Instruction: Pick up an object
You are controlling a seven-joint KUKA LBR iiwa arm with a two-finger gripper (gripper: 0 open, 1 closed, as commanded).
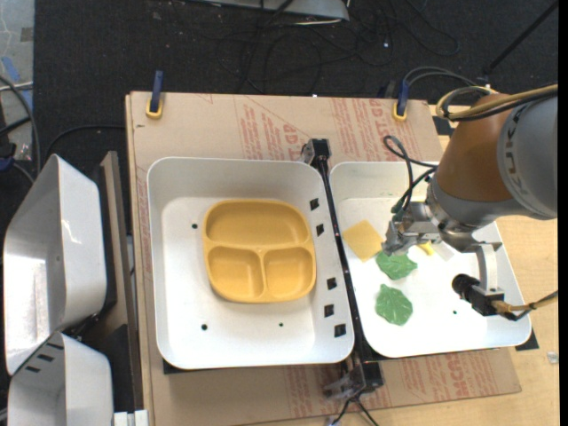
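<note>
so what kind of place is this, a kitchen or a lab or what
Most likely a robotics lab, not a kitchen. The arm reaches over two white bins on a clamped cardboard sheet, loose cables trail across the dark floor, and the yellow divided plate looks like a plastic prop.

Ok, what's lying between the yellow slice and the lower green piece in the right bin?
In the camera view, another green piece lies between the yellow slice and lower green piece.

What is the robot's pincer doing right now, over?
Pincer low in right bin, over upper green piece. Grip not confirmed. Yellow square and second green piece close by.
</note>
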